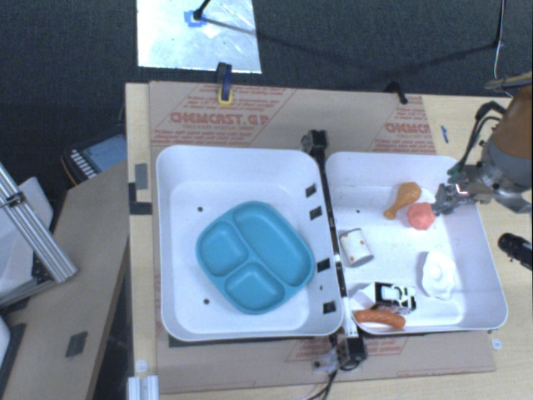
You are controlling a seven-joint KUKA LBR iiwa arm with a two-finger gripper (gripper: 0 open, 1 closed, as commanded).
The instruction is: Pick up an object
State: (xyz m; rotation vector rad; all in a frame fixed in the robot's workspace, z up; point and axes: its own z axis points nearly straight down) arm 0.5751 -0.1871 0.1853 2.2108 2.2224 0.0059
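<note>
Seen at the right rim of the right bin (487, 248): the pincer (445, 197), dark and small at the end of the grey arm (510, 161). Hovered just right of a pink ball-like toy (421, 216), close to it, contact not clear. Opening of the pincer could not be told at this slant; nothing visibly between its tips.

Placed relative to that pink toy, all inside the right bin: an orange toy drumstick (403, 198) just up-left, nearly touching. A small white mug-like cup (356, 247) well to the left, on its side. A white lumpy object (437, 276) below, near the right wall. A black-and-white item (393, 294) down-left, and an orange toy sausage (379, 317) beyond it at the bin's near edge.

Farther left, in the left bin (179, 182): a blue divided plate (254, 257) with three compartments. Both bins set on a brown printed sheet (275, 111) over the tabletop (133, 140).
</note>
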